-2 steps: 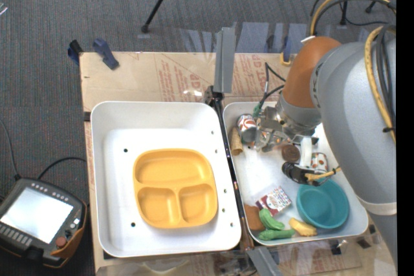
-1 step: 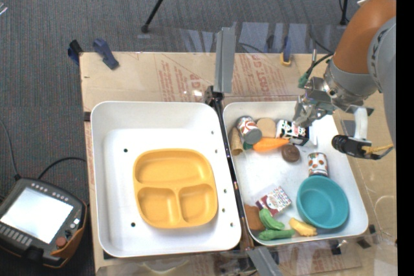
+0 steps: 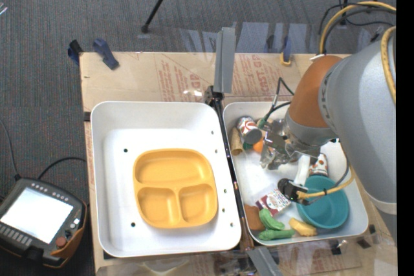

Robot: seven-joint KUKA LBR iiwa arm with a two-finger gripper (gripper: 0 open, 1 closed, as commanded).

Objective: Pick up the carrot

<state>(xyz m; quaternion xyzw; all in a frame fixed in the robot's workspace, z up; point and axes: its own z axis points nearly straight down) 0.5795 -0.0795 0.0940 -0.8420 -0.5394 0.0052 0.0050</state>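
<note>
The yellow divided plate (image 3: 174, 189) lies flat in the middle of the left bin (image 3: 103, 139), apart from the clutter and probably a drop-off spot that plays no part in the pick. The rest is crowded into the right bin (image 3: 242, 171). There a small can (image 3: 246, 127) lies tipped at about ten o'clock from the gripper (image 3: 275, 155), and a snack packet (image 3: 275, 201), green toys (image 3: 272, 224) and a teal bowl (image 3: 325, 207) gather toward five and six o'clock. The carrot (image 3: 259, 146) shows as a small orange patch just beside the gripper at about ten o'clock, next to the can. So little of it is exposed that its long axis and pointing end cannot be told. The arm hangs low over this corner, seemingly positioned for a grasp there. Nothing is visibly pinched, and I cannot tell the tool's state.
</note>
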